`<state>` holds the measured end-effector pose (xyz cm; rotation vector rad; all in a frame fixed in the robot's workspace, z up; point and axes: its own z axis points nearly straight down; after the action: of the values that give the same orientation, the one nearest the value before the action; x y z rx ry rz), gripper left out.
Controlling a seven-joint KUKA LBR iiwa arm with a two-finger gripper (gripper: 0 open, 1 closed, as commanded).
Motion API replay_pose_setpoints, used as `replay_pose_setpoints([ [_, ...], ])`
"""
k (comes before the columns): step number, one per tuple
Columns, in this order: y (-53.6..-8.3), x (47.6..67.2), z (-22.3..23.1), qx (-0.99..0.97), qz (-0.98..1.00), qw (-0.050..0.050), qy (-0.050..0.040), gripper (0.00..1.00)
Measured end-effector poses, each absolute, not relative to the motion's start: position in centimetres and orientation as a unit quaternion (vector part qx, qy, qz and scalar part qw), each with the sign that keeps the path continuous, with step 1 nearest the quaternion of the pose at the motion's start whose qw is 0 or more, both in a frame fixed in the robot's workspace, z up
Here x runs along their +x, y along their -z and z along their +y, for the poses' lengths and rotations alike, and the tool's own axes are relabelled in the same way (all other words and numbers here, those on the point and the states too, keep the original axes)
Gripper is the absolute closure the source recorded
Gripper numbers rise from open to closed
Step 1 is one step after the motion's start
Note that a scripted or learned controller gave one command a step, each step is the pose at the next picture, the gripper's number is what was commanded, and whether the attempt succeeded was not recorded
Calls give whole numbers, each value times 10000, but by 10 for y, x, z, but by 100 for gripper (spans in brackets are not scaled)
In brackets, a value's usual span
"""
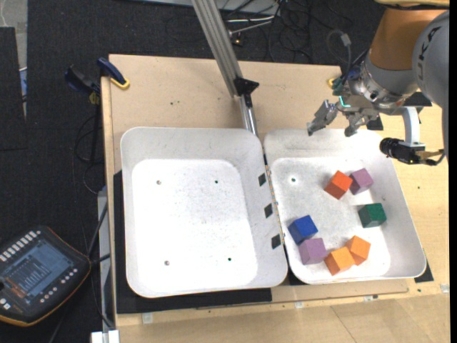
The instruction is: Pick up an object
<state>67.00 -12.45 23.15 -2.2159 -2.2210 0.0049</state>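
Gripper (pixel 335 121) above the far rim of the right bin (pixel 400 191), up near that bin's back edge; fingers spread apart with nothing between them. Grey arm with orange band (pixel 403 27) comes in over the same bin's far right corner.

Blocks, all inside the right bin and well apart from the gripper:
- orange block (pixel 338 184) near the bin's middle, toward the back
- light purple block (pixel 361 180) touching or just beside that orange block, on its right
- green block (pixel 372 214) toward the bin's right wall
- blue block (pixel 303 228) toward the bin's left wall
- second purple block (pixel 312 250) just in front of the blue one, close to touching
- two more orange blocks at the bin's front: one (pixel 338 261) just right of the second purple block, another (pixel 359 249) touching it on its right

Left bin (pixel 136 191) sits directly beside the right bin, their rims meeting. Both rest on the tan worktop (pixel 178 91). Handheld control pendant (pixel 36 274) lies off the worktop, far left of the right bin, near the front
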Motion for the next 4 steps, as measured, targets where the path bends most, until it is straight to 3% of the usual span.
replay_pose_setpoints([
  [1,-234,670,-125,-7059,-7084,6,-10,0],
  [4,-92,662,-127,-7070,-7072,15,-15,0],
])
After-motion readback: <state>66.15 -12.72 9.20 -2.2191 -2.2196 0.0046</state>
